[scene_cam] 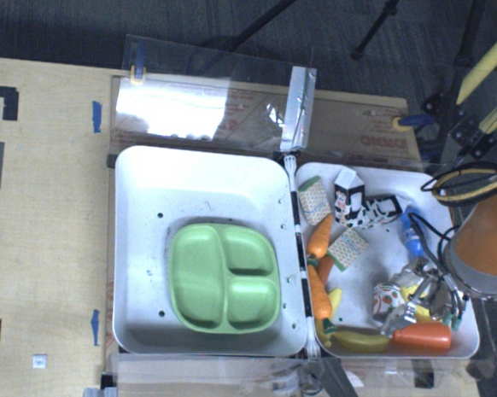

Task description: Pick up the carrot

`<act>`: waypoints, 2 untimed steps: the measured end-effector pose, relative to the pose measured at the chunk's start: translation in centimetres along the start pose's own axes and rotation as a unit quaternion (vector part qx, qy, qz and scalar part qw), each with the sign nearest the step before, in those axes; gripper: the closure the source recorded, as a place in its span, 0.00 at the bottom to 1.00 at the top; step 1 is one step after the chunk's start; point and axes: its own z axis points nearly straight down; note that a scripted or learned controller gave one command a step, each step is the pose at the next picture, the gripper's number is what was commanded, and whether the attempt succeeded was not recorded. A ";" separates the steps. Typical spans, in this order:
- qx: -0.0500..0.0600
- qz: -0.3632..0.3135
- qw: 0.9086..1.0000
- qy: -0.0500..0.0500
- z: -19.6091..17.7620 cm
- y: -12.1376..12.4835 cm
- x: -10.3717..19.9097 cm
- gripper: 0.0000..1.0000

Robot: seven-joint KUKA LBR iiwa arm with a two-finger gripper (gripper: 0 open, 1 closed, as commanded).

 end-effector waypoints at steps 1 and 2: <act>-0.002 -0.121 0.993 -0.004 1.7 5.4 0.9 0.00; 0.000 -0.196 0.981 -0.005 1.7 7.1 0.3 0.00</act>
